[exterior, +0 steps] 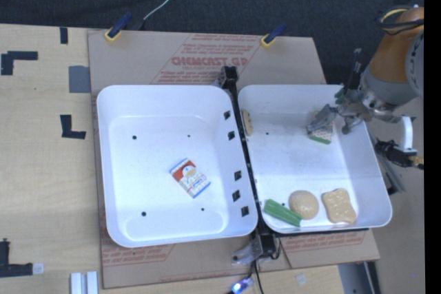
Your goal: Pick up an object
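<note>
Two white bins sit side by side on a cardboard sheet; the left bin holds a small red, white and blue card or packet lying flat near its middle. The right bin holds the rest: a green stick, a round tan piece and a tan bread-like slab in a row along the near wall, the green stick just beside the round piece, plus a small pale item against the divider. The arm reaches in from the right over the far right corner of the right bin. The gripper is down near the bin's far wall, and a small green and pale object lies right at its tips; contact cannot be confirmed. The fingers are too dark and small to judge. The three items at the near wall are well apart from the gripper.
</note>
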Controlling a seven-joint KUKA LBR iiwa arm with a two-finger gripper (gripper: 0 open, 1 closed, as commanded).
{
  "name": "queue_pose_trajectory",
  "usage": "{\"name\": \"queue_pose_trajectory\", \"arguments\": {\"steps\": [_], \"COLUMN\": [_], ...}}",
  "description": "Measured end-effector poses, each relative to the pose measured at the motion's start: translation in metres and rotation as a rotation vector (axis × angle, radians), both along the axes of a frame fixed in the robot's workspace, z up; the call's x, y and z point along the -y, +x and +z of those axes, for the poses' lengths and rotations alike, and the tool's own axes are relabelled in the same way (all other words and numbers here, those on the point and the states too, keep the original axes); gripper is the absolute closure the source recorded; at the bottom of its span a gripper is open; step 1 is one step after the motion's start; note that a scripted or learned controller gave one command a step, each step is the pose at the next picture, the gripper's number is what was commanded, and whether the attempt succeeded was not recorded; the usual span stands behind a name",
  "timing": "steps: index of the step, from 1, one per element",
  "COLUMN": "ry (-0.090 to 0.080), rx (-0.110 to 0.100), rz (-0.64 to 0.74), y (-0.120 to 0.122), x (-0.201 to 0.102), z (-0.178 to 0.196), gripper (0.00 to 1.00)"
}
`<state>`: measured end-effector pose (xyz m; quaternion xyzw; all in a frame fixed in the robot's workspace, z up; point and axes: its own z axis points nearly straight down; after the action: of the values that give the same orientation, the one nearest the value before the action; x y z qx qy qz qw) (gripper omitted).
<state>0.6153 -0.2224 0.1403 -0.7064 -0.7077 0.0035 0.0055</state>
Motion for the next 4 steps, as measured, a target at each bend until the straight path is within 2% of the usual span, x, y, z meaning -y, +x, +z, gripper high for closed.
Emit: {"name": "queue_pose_trajectory", "arguments": {"steps": [1, 2, 3, 4], "ry": [-0.007, -0.006, -0.007, -0.003], "rx": [0.018, 0.017, 0.015, 0.015], "rz": [0.004, -0.002, 0.0, 0.003], "y": [0.057, 0.054, 0.054, 0.055], "x": [-0.043, -0.011, 0.002, -0.044], "z": [-0.056, 0.012, -0.056, -0.015], "gripper": [0.0, 0.0, 0.0, 0.0]}}
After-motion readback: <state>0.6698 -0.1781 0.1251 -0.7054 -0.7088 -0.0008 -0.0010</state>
